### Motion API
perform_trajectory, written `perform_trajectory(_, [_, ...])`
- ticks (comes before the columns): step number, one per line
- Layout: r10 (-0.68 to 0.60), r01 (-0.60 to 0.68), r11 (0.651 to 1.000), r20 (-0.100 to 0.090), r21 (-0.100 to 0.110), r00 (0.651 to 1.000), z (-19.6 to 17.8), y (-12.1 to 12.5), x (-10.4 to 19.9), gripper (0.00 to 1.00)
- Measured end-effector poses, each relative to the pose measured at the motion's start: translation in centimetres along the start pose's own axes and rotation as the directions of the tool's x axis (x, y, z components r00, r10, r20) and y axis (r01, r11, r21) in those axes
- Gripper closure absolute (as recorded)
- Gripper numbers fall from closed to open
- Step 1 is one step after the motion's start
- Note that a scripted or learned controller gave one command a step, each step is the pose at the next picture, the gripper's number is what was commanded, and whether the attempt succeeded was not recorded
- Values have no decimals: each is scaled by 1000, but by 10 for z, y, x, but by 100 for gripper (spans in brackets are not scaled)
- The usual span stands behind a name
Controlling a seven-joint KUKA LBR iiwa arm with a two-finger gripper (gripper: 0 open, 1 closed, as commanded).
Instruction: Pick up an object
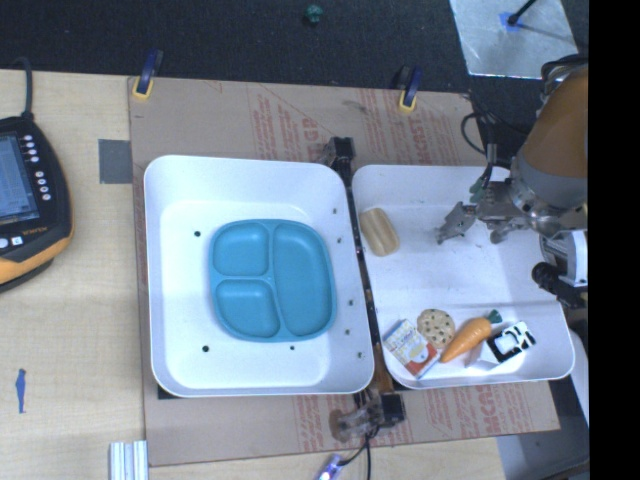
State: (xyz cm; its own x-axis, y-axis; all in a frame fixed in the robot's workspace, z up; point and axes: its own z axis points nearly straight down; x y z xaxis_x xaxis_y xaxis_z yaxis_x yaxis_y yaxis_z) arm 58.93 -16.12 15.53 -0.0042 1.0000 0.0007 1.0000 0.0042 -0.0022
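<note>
A pale wooden bench (70, 368) seen from above carries a brown cardboard sheet (250, 128), held at its far edge by two clamps with blue handles (148, 73). Beyond the bench the floor is dark carpet, with a grey panel (510, 23) lying on it at upper right. A control pendant with a screen (25, 203) lies at the bench's left edge.

Two shallow white bins sit side by side on the cardboard. The left bin (170, 358) holds a blue divided plate (272, 279) with three compartments, lying flat in the middle.

The right bin (400, 183) holds several small things. A tan bread roll (379, 231) lies near its left wall. Along the near edge, close together, lie a small printed packet (408, 346), a round cookie (435, 324), an orange toy carrot (467, 338) and a black-and-white block (511, 341).

The arm (558, 138) reaches in from the right. Its hand (463, 223) hangs over the bare middle of the right bin, fingers spread apart, with nothing between them. It is well apart from the roll and from the cluster at the near edge.
</note>
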Motion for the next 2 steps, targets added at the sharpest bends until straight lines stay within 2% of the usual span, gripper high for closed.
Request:
perform_trajectory(1, [-1, 1, 1000, 1, 3, 1000, 60, 18, 38, 0])
perform_trajectory(2, [2, -2, 1000, 1, 0, 1000, 63, 67, -24, 0])
